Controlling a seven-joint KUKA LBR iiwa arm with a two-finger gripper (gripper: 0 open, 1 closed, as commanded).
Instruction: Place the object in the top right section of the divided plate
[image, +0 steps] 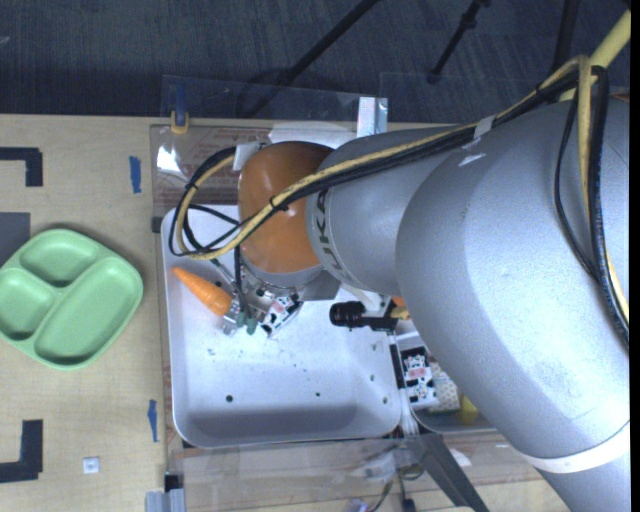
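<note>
One orange carrot (203, 291) lies just left of the claw (257, 315) — touching it, perhaps — claw's spread unreadable.

Pale wooden bench (90, 420) with blue tape marks (135, 173); beyond, seemingly dark carpet (150, 40).

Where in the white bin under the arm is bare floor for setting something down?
The shallow white bin has bare floor along its near wall, below the gripper. Its far-left part is crowded: orange carrot, black cables, grey arm.
</note>
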